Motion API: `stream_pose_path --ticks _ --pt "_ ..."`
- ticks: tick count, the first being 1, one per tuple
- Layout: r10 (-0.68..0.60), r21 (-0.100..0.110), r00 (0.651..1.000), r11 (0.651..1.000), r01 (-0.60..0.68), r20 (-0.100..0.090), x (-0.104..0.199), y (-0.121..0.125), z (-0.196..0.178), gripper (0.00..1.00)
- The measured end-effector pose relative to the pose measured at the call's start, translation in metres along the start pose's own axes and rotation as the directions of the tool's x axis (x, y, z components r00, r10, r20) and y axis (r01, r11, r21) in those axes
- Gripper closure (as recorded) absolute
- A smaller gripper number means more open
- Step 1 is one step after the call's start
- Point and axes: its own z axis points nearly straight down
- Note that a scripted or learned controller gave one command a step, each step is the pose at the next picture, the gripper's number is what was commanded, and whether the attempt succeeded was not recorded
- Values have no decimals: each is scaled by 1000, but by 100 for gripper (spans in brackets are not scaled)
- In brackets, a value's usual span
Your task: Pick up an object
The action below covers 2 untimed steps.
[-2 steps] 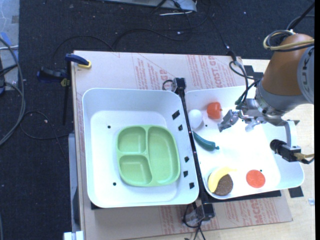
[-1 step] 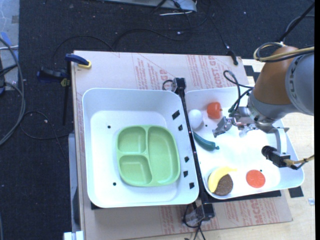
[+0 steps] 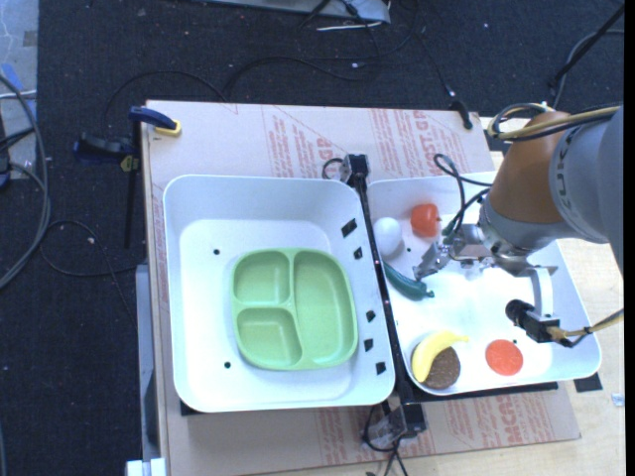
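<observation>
Teal curved plastic tool (image 3: pixel 404 282) is lying by the right white bin (image 3: pixel 556 370)'s left wall, where the hand (image 3: pixel 433 262) is hovering just above it. Whether that hand is spread or pressed together, I cannot tell; nothing is sitting visibly between its tips.

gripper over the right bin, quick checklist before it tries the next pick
1. Gripper inside the right white bin: ok.
2. A target close by, the teal curved object just below the gripper: ok.
3. Gripper centred over that object: cannot tell.
4. Neighbours clear of the target, white ball and red ball both apart from it: ok.
5. Something already held: cannot tell.
6. Green divided plate out of the way in the left white bin: ok.
</observation>
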Motion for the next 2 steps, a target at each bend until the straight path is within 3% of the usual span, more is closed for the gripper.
stream_pose_path --ticks 1,2 --pt "1 -4 1000 1000 -1 2 -1 1 -12 100" --pt "-1 1 1000 1000 1 -1 -2 12 -62 100"
